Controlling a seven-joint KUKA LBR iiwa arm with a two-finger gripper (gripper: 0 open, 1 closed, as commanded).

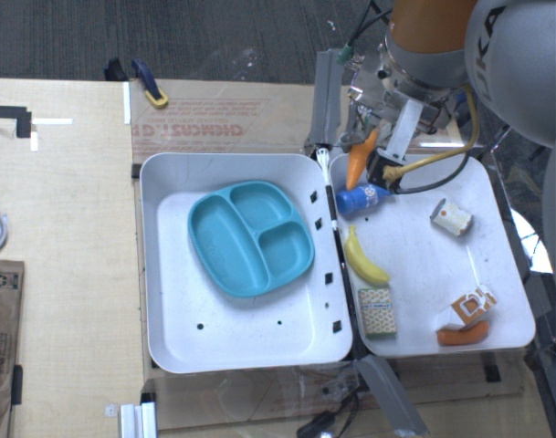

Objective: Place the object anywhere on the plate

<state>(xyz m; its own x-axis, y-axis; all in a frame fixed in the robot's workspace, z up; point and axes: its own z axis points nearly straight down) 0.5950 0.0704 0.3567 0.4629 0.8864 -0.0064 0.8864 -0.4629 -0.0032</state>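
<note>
- We are counting one teal three-compartment plastic plate (250, 238), lying in the left white bin (168, 336).
- We are seeing the gripper (369, 158) pinching one orange carrot-shaped toy (359, 160) over the right white bin (501, 245).
- We are counting six items there, including one yellow banana (363, 261).

blue plate (250, 237) in left bin (168, 272) | banana (363, 259), carrot (359, 160) in right bin (497, 272)

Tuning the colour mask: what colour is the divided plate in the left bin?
Light blue, teal-ish, uniform; the plate shows plainly in the camera view.
</note>
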